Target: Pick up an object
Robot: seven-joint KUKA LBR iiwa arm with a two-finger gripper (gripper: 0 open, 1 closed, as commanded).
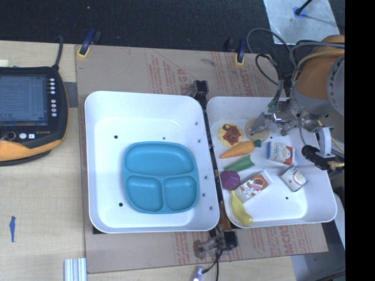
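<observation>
Carrot (237,150) lies just below-left of the end effector (262,124) — whose opening and hold I cannot tell.

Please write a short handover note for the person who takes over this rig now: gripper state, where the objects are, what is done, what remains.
Gripper: over the far part of the right bin, nothing seen between its fingers.
Objects, all in the right bin: pizza slice, carrot, green vegetable, purple piece, banana, red-and-white packet, small carton, can.
Left bin: blue divided tray.
Done: nothing picked yet.
Left: grasp and lift one object.
</observation>
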